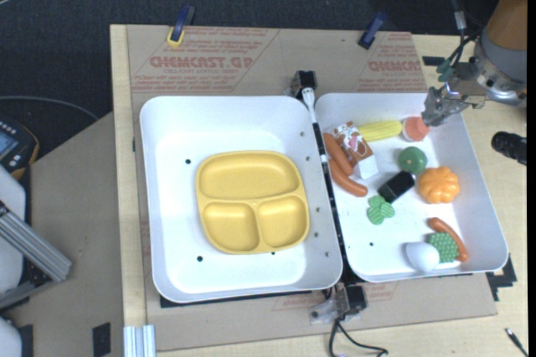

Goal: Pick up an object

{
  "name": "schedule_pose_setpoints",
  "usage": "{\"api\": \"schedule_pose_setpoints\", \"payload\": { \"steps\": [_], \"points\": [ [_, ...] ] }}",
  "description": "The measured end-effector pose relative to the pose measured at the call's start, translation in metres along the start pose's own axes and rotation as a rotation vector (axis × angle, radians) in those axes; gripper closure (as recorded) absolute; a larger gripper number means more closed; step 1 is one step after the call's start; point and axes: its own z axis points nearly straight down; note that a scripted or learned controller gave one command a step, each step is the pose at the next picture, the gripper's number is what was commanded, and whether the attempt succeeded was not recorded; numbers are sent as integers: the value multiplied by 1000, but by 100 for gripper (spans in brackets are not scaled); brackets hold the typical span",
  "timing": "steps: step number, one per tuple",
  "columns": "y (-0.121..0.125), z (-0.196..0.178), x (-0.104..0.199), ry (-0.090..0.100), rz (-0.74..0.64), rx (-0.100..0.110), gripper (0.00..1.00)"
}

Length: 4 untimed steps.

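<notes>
Corn cob (pixel 378 130) lying left-right

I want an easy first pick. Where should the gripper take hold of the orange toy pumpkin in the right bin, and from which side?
Probably from straight above, fingers closing across the round body of the orange toy pumpkin along the bin's length. Its near and far sides look free, while the black block sits close on its left and the right bin wall on its right.

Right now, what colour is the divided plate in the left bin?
Yellow; the divided plate shows plainly in the camera view.
</notes>
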Motion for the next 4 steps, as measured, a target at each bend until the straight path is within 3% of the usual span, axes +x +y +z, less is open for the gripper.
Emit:
{"api": "schedule_pose_setpoints", "payload": {
  "steps": [3, 4],
  "points": [
    [-105, 1, 133, 2, -2, 3, 100],
    [-122, 11, 191, 1, -4, 4, 100]
  ]
}}
